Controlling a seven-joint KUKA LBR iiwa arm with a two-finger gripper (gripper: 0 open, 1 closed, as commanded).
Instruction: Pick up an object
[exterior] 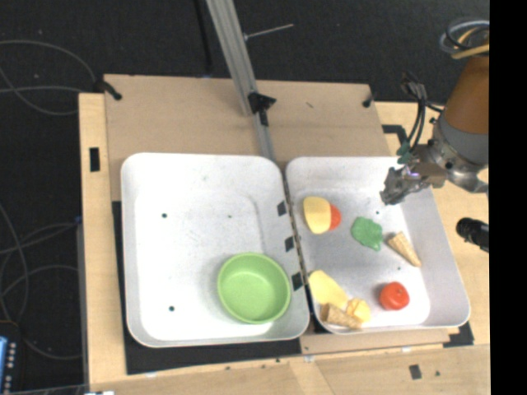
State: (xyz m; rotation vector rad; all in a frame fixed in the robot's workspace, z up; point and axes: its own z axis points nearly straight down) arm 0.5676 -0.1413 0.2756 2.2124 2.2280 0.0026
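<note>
Sitting nearest the claw, the green toy in the right bin looks like the likeliest target, tho the task names no specific obj. It lies flat on the bin floor, roughly mid-bin, apart from its neighbours. Judging by look, it's small moulded plastic play food: light, stiff, prob. a bit slick, not fragile. Its lumpy outline suggests gripping across the narrower width, coming straight down, since a glancing touch would likely skid it across the smooth white floor.

Just right of it lies a cone-shaped piece, close enough to get in the way of one finger. To its left, the yellow-and-red fruit is rounder and prob. more apt to roll. Lower down sit a red tomato-like piece, and a yellow piece touching a tan waffle-like piece near the bin's front wall.

The claw hangs above the bin's upper right area, nothing seen between its tips; whether it's spread or pressed together can't be told at this res.

The left bin holds a green bowl. Both bins rest on the desk.
</note>
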